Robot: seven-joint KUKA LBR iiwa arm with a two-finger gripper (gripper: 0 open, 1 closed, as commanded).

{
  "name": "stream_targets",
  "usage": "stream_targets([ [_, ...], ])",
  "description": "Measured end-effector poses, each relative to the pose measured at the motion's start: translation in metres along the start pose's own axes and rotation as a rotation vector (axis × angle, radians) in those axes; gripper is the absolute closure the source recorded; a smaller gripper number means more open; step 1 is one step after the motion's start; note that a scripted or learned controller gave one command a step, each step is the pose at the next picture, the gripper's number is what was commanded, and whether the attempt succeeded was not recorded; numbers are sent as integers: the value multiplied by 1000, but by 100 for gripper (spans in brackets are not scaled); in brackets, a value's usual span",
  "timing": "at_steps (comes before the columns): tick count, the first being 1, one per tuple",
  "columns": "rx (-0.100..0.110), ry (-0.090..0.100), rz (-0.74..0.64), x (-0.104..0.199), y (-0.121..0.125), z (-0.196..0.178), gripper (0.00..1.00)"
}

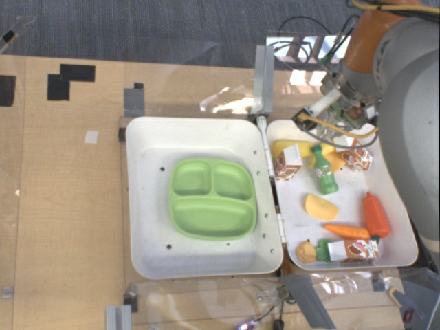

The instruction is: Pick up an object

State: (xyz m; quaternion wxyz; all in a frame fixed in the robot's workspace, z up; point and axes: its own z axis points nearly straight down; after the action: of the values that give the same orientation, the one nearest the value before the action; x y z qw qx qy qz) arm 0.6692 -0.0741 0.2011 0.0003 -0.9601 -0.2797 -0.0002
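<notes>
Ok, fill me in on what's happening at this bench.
A grey robot arm reaches in over the far end of the right bin, which holds toy food: a green bottle, a carrot, a red bottle and small cartons. Nothing looks picked up yet. The left bin holds a green divided plate.

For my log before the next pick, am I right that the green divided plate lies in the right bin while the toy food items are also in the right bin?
Not quite. The green divided plate lies in the left bin, as the camera view shows. The toy food items, such as the green bottle and the carrot, are indeed in the right bin.
</notes>
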Motion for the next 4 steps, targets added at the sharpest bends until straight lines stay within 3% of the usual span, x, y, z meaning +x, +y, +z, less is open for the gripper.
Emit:
stream_targets([
  [1, -1, 1, -360, -52, 9, -2, 100],
  [2, -6, 8, -50, -25, 3, 102, 100],
  [3, -10, 15, 99, -18, 3, 105, 100],
  [4, -2, 3, 70, -7, -12, 15, 100],
])
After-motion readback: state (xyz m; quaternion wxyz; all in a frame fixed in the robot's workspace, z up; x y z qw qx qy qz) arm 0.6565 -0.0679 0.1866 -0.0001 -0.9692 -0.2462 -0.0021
